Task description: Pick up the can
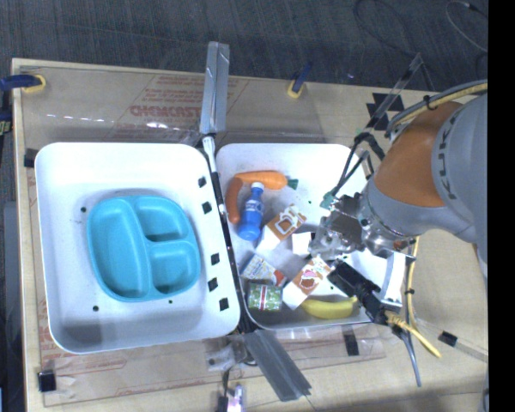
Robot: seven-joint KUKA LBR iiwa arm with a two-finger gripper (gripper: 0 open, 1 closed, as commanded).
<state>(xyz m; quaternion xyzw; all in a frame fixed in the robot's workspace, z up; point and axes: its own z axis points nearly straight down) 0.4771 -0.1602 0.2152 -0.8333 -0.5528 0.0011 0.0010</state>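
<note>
Gripper (328, 245) low over right bin (326, 154), near juice cartons (285, 224). Finger spread and any hold: cannot tell. Can (263, 297) near front wall, apart.

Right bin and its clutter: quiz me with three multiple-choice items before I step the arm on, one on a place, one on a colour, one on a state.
1. Where does the can lie?
A. front left corner of the right bin
B. on the blue tray
C. on the bench outside the bins

2. What colour is the divided tray in the left bin?
A. red
B. light blue
C. black

3. How does the blue bottle sit?
A. standing upright
B. lying on its side
C. held between the gripper's fingers

Key: 1 A, the green-labelled can rests by the bin's front wall, left of the banana. 2 B, the tray is plainly light blue. 3 B, it lies flat beside the orange carrot, apart from the gripper.
</note>
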